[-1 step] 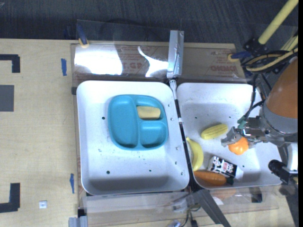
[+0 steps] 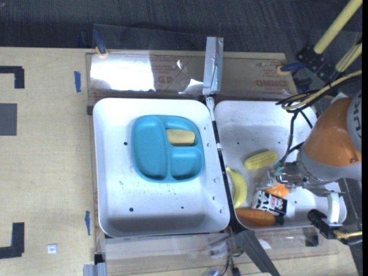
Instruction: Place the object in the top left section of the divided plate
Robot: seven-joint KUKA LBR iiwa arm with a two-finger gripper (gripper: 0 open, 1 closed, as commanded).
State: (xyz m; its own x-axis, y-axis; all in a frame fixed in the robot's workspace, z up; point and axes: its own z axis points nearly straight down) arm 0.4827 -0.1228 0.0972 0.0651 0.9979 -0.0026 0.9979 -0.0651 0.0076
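Yellow bread-like piece (image 2: 180, 137) lies in upper right section of blue divided plate (image 2: 150, 148), left bin (image 2: 109, 154). End effector (image 2: 280, 180) over right bin, partly hidden; grip state indeterminable.

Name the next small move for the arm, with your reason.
Probably lower the gripper onto one item in the right bin and close. It sits low among the corn, banana and carrot, while the blue divided plate in the left bin already holds a yellow piece.
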